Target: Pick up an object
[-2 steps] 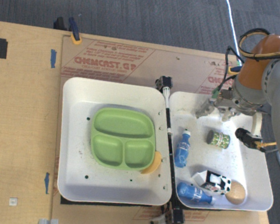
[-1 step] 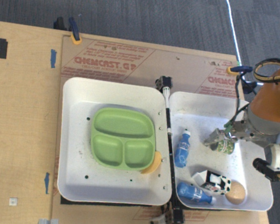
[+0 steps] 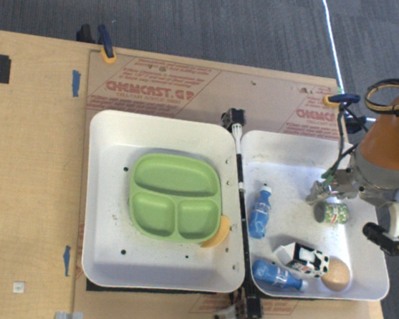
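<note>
Right bin's got the pickable stuff. A small green-and-white can point(image 3: 334, 212) lies on its side near the bin's right half, just under the arm's wrist. A blue plastic bottle with a white cap point(image 3: 260, 211) lies lengthwise close to the left wall, cap pointing away from the camera. A second blue bottle point(image 3: 276, 274) lies tipped over at the near edge — beside it a black-and-white cow-patterned toy point(image 3: 308, 259) and a tan egg-shaped object point(image 3: 336, 274), those two touching.

Right bin's point(image 3: 287, 148) upper-left floor lies open; bottles point(image 3: 259, 213), can point(image 3: 333, 211) crowd the rest.
</note>
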You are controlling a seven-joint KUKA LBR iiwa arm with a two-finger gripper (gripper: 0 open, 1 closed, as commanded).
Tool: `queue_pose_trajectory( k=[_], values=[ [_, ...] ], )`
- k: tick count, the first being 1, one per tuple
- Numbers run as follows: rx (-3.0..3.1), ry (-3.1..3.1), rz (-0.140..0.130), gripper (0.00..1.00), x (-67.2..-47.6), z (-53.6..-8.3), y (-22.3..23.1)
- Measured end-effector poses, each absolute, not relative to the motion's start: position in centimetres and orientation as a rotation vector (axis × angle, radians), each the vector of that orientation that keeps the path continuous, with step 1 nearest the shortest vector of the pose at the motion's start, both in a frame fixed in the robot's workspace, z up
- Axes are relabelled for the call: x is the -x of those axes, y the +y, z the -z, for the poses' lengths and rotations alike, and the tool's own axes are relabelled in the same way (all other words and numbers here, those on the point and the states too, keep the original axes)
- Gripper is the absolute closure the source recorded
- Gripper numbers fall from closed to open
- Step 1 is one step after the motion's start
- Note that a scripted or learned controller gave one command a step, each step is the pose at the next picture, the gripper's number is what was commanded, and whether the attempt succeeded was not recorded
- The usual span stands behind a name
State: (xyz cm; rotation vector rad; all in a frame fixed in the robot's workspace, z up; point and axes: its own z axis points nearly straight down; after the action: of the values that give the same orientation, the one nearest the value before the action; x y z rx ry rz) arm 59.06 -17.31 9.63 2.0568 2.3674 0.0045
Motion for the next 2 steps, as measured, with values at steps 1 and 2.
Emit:
queue_pose_trajectory(
  k=[1,2],
  values=[
    [-2.139,2.296,-0.002,1.00,-58.38,-20.03,-19.44],
    [-2.140,2.298,0.000,0.00,-58.33,-19.94,-19.40]
  ],
)
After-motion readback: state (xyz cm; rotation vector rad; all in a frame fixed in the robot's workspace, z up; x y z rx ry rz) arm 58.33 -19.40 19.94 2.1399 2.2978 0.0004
